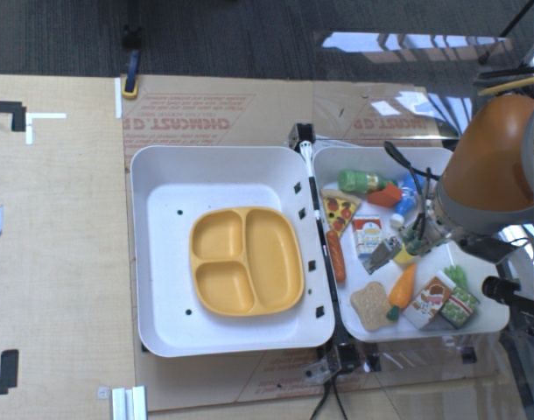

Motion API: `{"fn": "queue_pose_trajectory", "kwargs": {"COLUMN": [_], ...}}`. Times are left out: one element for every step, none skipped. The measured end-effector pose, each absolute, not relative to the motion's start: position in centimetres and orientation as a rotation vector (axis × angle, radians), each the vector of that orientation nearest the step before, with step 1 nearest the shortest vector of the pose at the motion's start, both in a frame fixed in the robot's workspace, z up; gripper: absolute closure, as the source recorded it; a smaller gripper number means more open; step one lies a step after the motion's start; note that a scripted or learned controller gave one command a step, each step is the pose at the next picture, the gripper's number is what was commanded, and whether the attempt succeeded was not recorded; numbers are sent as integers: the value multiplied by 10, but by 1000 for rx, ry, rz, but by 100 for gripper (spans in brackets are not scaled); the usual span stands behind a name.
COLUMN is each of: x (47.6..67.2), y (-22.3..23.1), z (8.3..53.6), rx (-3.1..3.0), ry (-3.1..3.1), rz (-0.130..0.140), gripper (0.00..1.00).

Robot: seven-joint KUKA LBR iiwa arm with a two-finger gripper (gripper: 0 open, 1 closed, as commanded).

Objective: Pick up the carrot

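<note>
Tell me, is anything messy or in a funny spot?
Nothing looks spilled or broken. The toy food is all jumbled together in the right bin: the carrot lies slanted beside the bread slice, below the gripper. The yellow divided plate sits neatly in the left bin.

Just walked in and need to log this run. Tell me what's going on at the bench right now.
A grey and orange robot arm reaches from the right into the right bin, which is packed with toy food. Its claw sits low among the items, just above the carrot, which lies on the bin floor beside a slice of bread. Nothing shows the carrot lifted yet. The left bin holds a yellow divided plate.
</note>
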State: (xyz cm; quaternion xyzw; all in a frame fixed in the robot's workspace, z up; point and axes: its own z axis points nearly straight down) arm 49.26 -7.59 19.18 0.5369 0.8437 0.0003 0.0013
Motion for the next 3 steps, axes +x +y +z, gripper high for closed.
{"fn": "queue_pose_trajectory", "kwargs": {"x": [479, 480, 482], "y": [-103, -99, -100], "z": [96, 93, 103], "rx": [1618, 1232, 1237], "ry": [2691, 2885, 2879], "rz": [1, 3, 6], "gripper": [0, 0, 100]}}
